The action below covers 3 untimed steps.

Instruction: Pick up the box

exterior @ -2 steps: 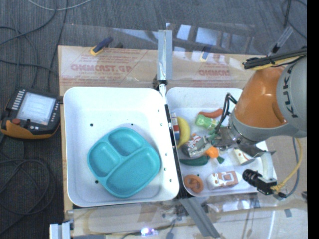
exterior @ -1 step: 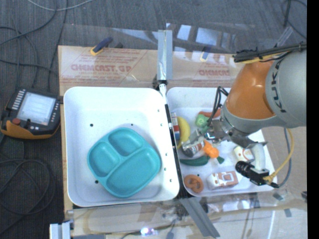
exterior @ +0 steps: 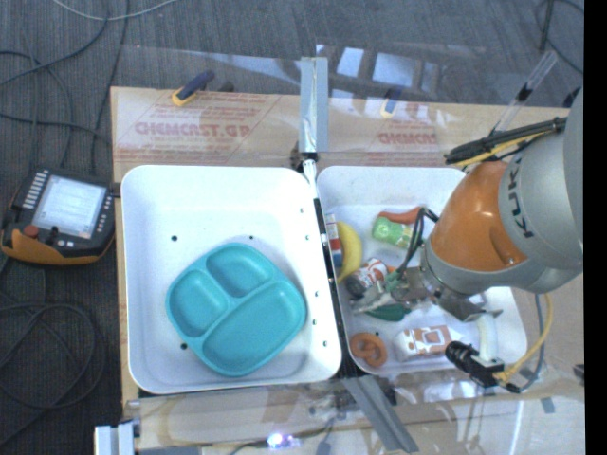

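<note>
the tool [exterior: 403, 287] sits low in the right bin [exterior: 512, 335], whether apart or together i can't tell. the box [exterior: 422, 341] lies at lower right, touching a brown ring [exterior: 368, 349]; crowded by banana [exterior: 349, 246] and green toy [exterior: 396, 227], it could snag a neighbour. the left bin [exterior: 161, 197] holds a teal tray [exterior: 237, 307].

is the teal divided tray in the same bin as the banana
No, the teal divided tray lies in the left bin, while the banana lies in the right bin by its left wall.
</note>
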Motion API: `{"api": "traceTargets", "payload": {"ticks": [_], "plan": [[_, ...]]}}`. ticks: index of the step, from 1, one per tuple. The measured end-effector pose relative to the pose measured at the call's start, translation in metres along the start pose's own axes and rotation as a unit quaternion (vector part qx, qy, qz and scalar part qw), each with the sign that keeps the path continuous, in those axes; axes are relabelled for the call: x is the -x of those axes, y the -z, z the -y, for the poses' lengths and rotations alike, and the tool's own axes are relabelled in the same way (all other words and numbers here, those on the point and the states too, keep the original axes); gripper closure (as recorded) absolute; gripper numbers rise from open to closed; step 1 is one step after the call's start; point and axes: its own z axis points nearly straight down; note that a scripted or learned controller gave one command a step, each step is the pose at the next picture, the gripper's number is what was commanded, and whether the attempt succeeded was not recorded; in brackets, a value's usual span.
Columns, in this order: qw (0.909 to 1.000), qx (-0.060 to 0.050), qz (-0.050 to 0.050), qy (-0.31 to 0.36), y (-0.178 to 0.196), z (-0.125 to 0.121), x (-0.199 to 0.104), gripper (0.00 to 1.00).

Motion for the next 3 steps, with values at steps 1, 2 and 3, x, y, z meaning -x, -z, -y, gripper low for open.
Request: {"api": "traceTargets", "payload": {"ticks": [1, 2, 3], "plan": [[0.9999, 0.004, 0.002, -0.014, -0.005, -0.073, 0.048, 0.0], [0.9987, -0.004, 0.003, -0.051, -0.005, -0.167, 0.073, 0.0], [0.9953, 0.002, 0.002, -0.096, -0.005, -0.068, 0.065, 0.0]]}}
